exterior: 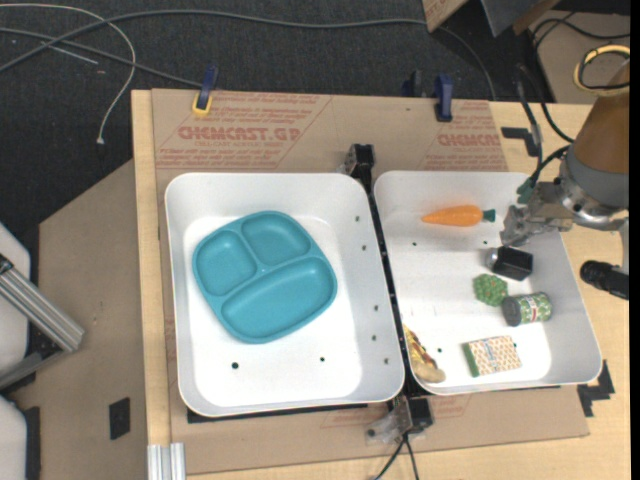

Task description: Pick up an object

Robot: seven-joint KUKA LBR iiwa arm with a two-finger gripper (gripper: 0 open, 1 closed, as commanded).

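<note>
While the left bin holds a blue tray lying flat, everything else sits in the right bin. Near its front left corner lies a banana peel, and just right of it a patterned packet. Toward the back lies a carrot. Further right come a green lump and a small can on its side, nearly touching. My gripper hangs over the bin's right side, above a black block; whether my jaws are spread or pressed together I cannot tell.
</note>
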